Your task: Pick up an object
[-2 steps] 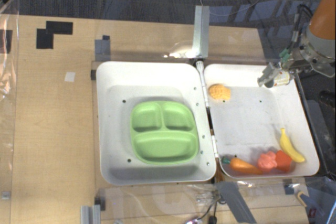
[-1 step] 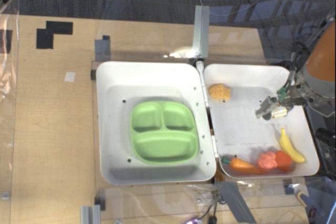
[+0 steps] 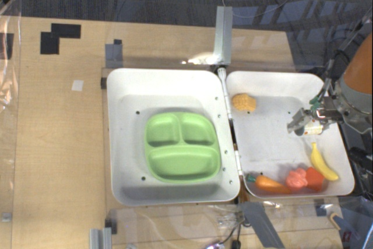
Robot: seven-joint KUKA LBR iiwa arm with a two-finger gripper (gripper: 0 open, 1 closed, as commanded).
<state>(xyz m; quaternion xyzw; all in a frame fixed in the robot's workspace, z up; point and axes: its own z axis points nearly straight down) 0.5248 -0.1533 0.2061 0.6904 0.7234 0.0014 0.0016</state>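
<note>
Most of the arm [image 3: 356, 81] is cut off at the edge. The gripper [image 3: 303, 124] hangs over the right bin [image 3: 274, 81], fingers spread, holding nothing. The banana [image 3: 323, 162] lies just below it, on the pale wooden bench [image 3: 52, 125].

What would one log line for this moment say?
arm: over right bin | gripper: above banana, nothing seen held | right bin: bun, carrot, red items | left bin: green tray
</note>
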